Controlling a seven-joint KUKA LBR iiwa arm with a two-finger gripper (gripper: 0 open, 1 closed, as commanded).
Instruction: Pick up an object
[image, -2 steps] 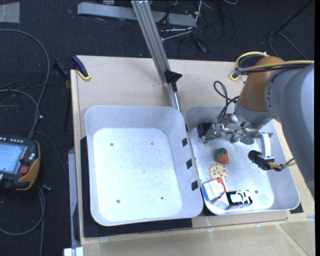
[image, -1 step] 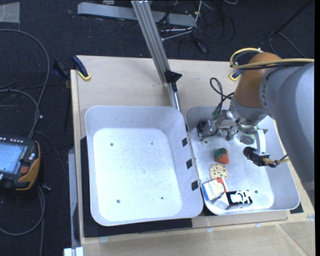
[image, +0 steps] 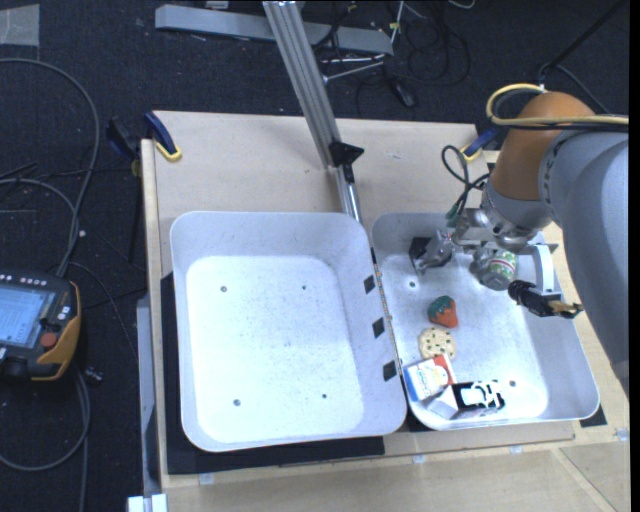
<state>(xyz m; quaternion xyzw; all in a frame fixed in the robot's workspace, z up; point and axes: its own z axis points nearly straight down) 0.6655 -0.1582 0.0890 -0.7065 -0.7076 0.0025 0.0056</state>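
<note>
I'm reaching in from the right, my pincer (image: 432, 252) hanging over the far part of the right bin (image: 560, 370), close to its back-left corner. Whether it is spread or pressed together, I cannot tell from up here; nothing shows between its tips.

Room to move: the right bin's far rim curves just behind my wrist, and the raised edge shared with the left bin (image: 200, 250) runs close on my pincer's left. Toward the near side, bare white floor opens in the middle of the bin, and more along its right half.

Contents now. The strawberry toy (image: 443, 311), red with a green top, sits just nearer than my pincer, apart from it. Right below that lies the round cookie (image: 437, 345), pale with dark spots. Nearer still, against the front-left corner, the small carton (image: 428, 380) with red and blue print leans at the rim, and beside it the black-and-white object (image: 478, 396) rests near the front edge. All four cluster along the left side.

The desk (image: 260, 160) shows bare wood behind both bins.
</note>
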